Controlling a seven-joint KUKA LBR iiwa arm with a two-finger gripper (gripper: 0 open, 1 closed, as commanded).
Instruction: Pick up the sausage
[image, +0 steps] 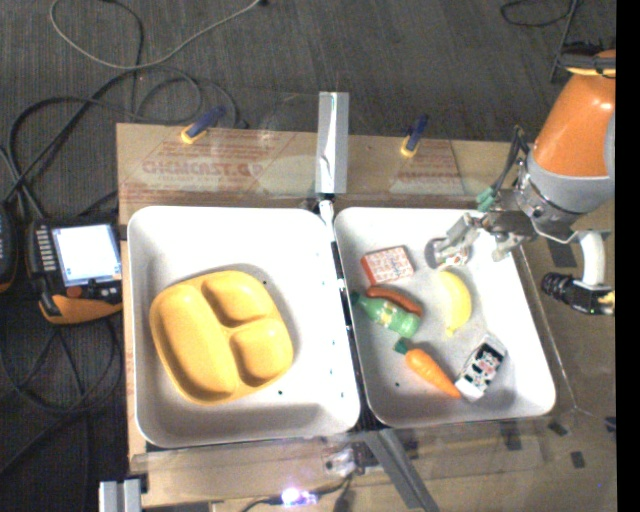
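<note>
Right of centre, in the right bin (540, 395), the sausage (395, 298) lies half hidden behind a green bottle (390, 317), while the gripper (450, 245) hovers above a lemon (453, 300), its fingers too small to tell whether spread or closed.

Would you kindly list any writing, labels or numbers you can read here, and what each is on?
Cardboard sheet behind the bins: faint red lettering, too blurred to read.
Small red box: print too small to read.
Black-and-white packet: markings unreadable.
Handheld screen: glare, nothing legible.
</note>
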